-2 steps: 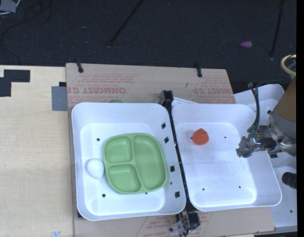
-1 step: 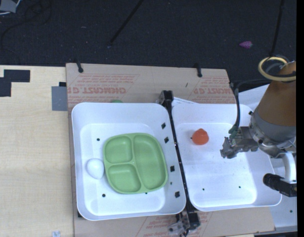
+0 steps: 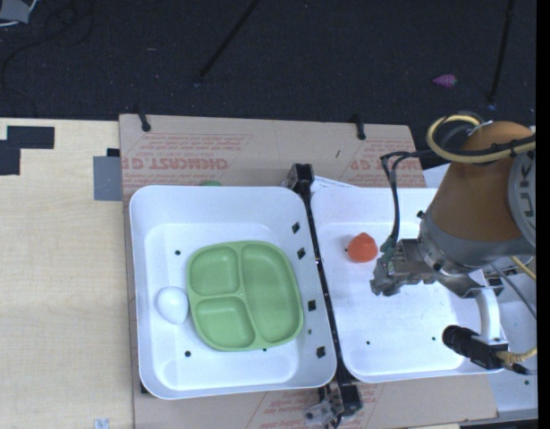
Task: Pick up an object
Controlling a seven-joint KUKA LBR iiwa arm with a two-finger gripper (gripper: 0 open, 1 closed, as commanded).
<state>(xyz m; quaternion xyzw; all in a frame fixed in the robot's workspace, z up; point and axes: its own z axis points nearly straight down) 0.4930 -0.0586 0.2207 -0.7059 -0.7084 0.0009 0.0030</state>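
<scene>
A small red-orange object (image 3: 362, 248) lies in the right bin (image 3: 382, 347), near its upper left part. My gripper (image 3: 388, 278) hangs over the right bin, just right of and below the red object, close to it but apart. Nothing shows between its fingers. A green divided plate (image 3: 244, 294) rests in the left bin (image 3: 158, 213), and a white egg-shaped object (image 3: 173, 305) sits against the plate's left edge.
A black divider rail (image 3: 316, 275) runs between the two bins. The arm's orange band and grey wrist (image 3: 478, 204) cover the right bin's right side. Cardboard (image 3: 257, 155) lies under both bins, with the pale bench (image 3: 51, 284) to the left.
</scene>
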